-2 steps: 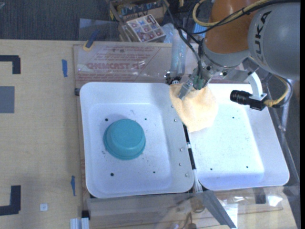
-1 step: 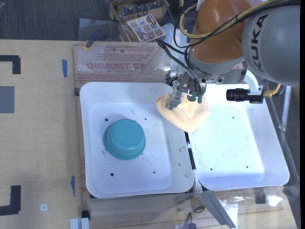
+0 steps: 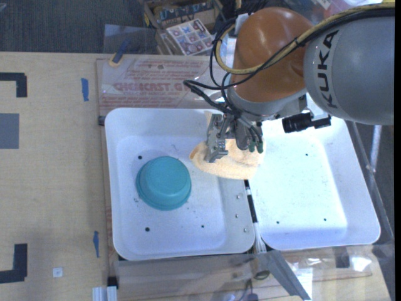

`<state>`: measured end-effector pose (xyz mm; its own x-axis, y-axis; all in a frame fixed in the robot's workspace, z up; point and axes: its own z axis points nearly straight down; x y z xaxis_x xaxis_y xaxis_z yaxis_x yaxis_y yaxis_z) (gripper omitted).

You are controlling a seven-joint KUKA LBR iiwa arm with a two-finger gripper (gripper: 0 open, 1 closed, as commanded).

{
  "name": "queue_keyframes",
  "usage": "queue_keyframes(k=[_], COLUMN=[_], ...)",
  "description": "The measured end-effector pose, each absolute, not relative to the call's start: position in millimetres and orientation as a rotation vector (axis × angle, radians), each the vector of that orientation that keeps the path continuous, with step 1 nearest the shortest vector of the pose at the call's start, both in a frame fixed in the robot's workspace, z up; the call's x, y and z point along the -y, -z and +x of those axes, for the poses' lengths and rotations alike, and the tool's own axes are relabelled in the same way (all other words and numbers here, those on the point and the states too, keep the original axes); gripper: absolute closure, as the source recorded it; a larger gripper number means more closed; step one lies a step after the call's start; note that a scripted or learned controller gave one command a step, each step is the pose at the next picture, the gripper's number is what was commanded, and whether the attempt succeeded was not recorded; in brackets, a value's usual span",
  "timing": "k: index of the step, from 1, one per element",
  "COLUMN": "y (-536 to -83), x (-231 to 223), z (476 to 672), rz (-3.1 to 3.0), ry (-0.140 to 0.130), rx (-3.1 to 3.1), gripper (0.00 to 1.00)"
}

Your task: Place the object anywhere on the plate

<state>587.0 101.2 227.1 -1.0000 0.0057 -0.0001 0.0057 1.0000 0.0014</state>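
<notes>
A pale yellow, flattish object (image 3: 229,163), soft in outline and cloth- or sponge-like, is being seen lying at the upper right part of the left bin (image 3: 125,137), with its right edge reaching over the seam between the two bins. Its surface is looking matte and slightly crumpled, with a rounded lower edge and an uneven, lobed left side; what it is exactly cannot be told. The gripper (image 3: 233,144) is being shown directly above this object, its metal fingers pointing down at the object's upper part; some green-tipped pieces are being seen at the right side of the fingers. Whether the object is being pinched between the fingers, and whether the claw is wide or narrow, cannot be told, since the fingers are being seen end-on and crowded together under the wrist. The grey arm (image 3: 357,61) with its orange band (image 3: 269,49) is being seen reaching in from the right, over the upper part of the right bin (image 3: 313,193). A teal plate (image 3: 163,182), round and looking like a shallow upturned dish, is being seen resting in the left bin, to the lower left of the yellow object and apart from it. Black cables (image 3: 207,93) are being seen looping beside the wrist.
</notes>
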Motion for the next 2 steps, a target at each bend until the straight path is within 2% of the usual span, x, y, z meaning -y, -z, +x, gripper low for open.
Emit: queue_keyframes(k=[1, 2], y=[-225.8, -226.0], x=[-146.8, -146.6], z=[564.5, 564.7], rz=[0.003, 0.004], ry=[-0.002, -0.002], rx=[-3.142, -3.141], gripper=[1.00, 0.00])
